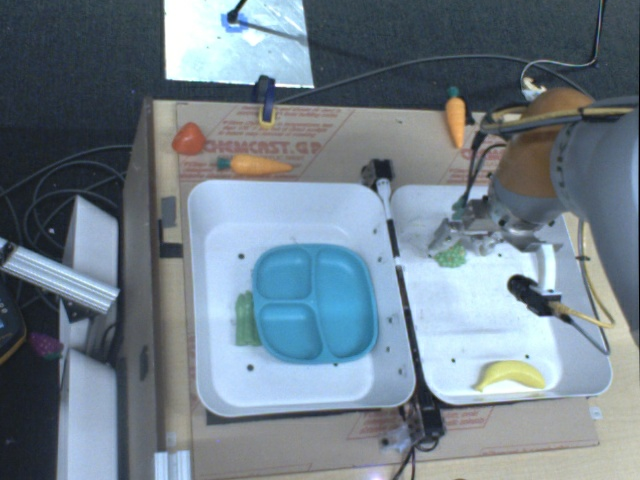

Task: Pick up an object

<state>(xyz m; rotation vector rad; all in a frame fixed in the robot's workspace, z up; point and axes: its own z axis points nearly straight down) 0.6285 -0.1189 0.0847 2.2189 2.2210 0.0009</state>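
- The scene is lit brightly and evenly from above.
- The two white bins (300,388) are washed out a little, so their walls are hard to tell apart.
- Strong glare is seen on the shiny sheet (238,28) at 11 o'clock.
- Only soft, faint shadows are cast; a small one lies under the blue plate (315,303).
- The dark floor at 9 o'clock is left dim.
- The whole picture is slightly soft and grainy.
- The grey arm (590,168) at 3 o'clock is blurred.

A robotics lab: cardboard-topped bench (300,133), twin white bins (215,268), loose cables (60,183), toy carrot (455,118).
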